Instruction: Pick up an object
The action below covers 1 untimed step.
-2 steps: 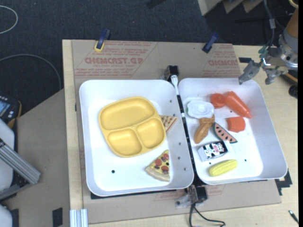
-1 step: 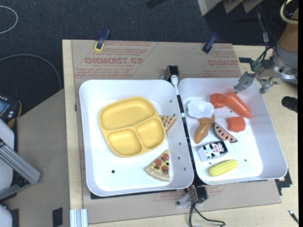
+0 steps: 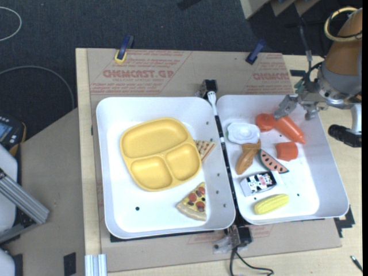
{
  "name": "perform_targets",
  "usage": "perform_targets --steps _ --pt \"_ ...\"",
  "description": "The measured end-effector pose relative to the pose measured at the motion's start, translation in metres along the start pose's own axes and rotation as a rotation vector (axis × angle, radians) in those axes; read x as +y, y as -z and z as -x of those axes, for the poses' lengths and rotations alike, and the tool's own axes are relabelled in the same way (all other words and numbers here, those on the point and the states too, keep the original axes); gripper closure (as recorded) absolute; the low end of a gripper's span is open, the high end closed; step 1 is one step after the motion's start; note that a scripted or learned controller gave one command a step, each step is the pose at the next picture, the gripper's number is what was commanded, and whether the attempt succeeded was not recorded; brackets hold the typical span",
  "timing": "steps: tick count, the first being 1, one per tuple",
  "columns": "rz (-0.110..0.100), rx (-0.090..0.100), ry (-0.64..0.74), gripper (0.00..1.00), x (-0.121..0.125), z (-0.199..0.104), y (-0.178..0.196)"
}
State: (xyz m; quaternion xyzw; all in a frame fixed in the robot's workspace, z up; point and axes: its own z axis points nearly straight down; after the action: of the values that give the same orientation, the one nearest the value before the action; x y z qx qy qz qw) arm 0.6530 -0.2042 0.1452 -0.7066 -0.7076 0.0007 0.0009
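The right bin (image 3: pixel 322 177) holds several toy foods: an orange carrot (image 3: pixel 281 126), a white dish-shaped piece (image 3: pixel 243 133), a brown bread piece (image 3: pixel 247 157), a watermelon slice (image 3: pixel 273 163), a red-orange block (image 3: pixel 287 150), a black-and-white cow-patterned box (image 3: pixel 259 183) and a yellow corn cob (image 3: pixel 270 203). My gripper (image 3: pixel 296 108) hangs over the bin's far right corner, just above and behind the carrot. Its two fingers stand apart, open, with nothing between them. The left fingertip (image 3: pixel 285 106) is close to the carrot's upper side.
In the left bin (image 3: pixel 109 171) lie a yellow divided plate (image 3: pixel 161 153), a pizza slice (image 3: pixel 194 201) and a waffle-like wedge (image 3: pixel 204 148). The ridge where the two bins meet (image 3: pixel 223 154) runs down the middle. Blue clamps (image 3: pixel 123 49) hold the board's far edge.
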Motion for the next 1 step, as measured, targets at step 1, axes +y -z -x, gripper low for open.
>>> perform_targets --steps 1 --pt "0.022 -0.008 0.000 0.00 0.0031 -0.0026 -0.0310"
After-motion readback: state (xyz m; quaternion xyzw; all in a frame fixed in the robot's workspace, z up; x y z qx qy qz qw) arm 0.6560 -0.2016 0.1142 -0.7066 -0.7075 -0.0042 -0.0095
